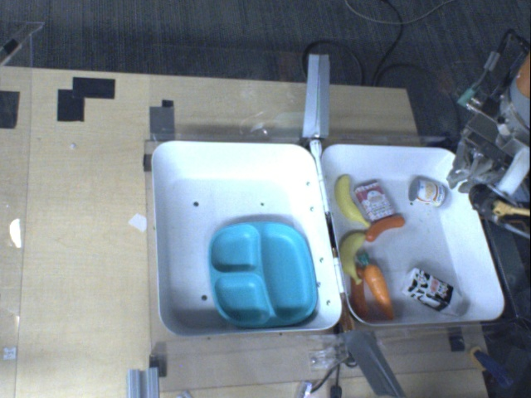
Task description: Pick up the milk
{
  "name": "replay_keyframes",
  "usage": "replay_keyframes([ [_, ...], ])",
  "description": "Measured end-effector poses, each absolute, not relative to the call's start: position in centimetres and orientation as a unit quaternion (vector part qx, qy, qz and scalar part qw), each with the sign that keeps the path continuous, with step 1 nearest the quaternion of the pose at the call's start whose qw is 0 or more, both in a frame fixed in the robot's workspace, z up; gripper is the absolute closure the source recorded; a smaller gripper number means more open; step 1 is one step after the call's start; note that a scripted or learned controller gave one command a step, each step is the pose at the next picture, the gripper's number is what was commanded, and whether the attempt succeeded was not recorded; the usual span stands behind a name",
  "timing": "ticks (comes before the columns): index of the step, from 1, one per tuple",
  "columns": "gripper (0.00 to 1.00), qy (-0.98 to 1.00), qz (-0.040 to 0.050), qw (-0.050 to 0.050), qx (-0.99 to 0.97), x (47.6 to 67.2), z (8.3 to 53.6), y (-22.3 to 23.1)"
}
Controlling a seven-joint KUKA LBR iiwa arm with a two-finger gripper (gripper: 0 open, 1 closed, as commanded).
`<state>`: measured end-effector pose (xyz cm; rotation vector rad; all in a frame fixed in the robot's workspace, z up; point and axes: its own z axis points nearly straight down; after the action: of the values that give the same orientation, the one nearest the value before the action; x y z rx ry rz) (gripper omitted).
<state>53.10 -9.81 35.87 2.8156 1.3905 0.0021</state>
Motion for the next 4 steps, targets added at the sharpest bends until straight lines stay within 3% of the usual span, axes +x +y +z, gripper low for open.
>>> replay_keyframes([
  [1, 1.00, 0.479, -0.0003, 0.000, 0.878, 48.6, 34.5, -12.8],
  [2, 1.00, 0.466, 0.0019, 0.002, 0.885, 53.8, 42.0, -16.3],
  [3, 1.00, 0.641, 0.0019, 0.003, 0.767, 53.2, 43.6, -15.6],
  [4, 1.00, 0.765, 0.0014, 0.004, 0.644, 56.6, 43.6, -15.6],
])
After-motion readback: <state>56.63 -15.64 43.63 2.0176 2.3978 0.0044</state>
